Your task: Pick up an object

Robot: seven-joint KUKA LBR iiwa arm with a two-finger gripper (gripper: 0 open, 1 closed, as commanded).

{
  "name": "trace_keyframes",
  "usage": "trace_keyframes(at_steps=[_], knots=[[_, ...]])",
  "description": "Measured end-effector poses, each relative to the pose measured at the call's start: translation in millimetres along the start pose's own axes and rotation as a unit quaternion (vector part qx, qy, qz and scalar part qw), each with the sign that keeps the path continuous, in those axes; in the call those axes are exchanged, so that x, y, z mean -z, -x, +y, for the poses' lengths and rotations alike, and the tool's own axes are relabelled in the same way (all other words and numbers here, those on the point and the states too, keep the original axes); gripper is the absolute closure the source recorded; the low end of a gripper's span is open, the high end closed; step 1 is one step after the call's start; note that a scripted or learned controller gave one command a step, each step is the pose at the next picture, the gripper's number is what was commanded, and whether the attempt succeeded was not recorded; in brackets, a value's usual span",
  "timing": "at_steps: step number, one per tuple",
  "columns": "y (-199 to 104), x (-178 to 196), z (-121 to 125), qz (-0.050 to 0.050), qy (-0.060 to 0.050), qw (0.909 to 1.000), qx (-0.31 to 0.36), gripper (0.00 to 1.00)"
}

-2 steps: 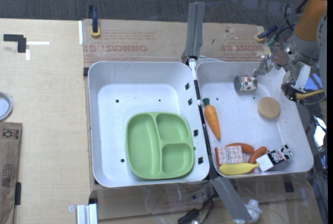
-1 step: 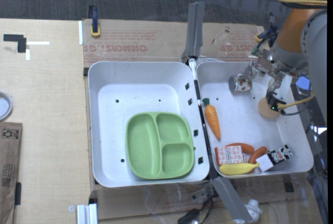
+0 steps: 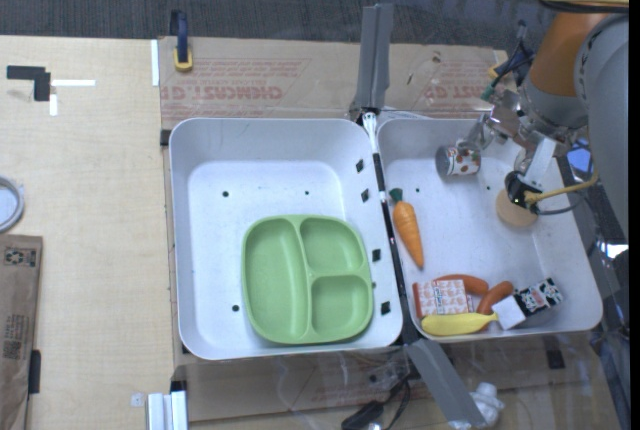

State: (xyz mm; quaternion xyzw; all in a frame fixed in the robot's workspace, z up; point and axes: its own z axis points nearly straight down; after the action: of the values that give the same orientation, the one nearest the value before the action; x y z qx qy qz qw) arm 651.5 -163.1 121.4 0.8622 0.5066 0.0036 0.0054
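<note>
My gripper (image 3: 478, 140) hangs over the back of the right bin (image 3: 570, 258), coming in from the upper right. A small white can with red and dark markings (image 3: 458, 160) sits right at its tip; whether it is gripped is unclear. Further forward in the same bin, an orange carrot (image 3: 407, 230) lies near the left wall. Along the front edge are a red and white packet (image 3: 441, 296), a yellow banana (image 3: 458, 323), an orange sausage (image 3: 494, 295) and a small black and white carton (image 3: 531, 301). A tan round piece (image 3: 514, 211) lies under the wrist.
The left bin (image 3: 200, 218) holds a green divided plate (image 3: 307, 278) towards its front right. A grey divider post (image 3: 374, 58) rises between the bins at the back. The middle of the right bin floor is bare white.
</note>
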Motion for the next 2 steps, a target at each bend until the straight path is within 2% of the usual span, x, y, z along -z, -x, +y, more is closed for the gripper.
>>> trace_keyframes(at_steps=[1, 2], knots=[[38, 41, -23, -0.002, -0.007, 0.9979, -0.065, 0.00], [-44, 6, -19, -0.001, -0.007, 1.0000, 0.004, 0.00]])
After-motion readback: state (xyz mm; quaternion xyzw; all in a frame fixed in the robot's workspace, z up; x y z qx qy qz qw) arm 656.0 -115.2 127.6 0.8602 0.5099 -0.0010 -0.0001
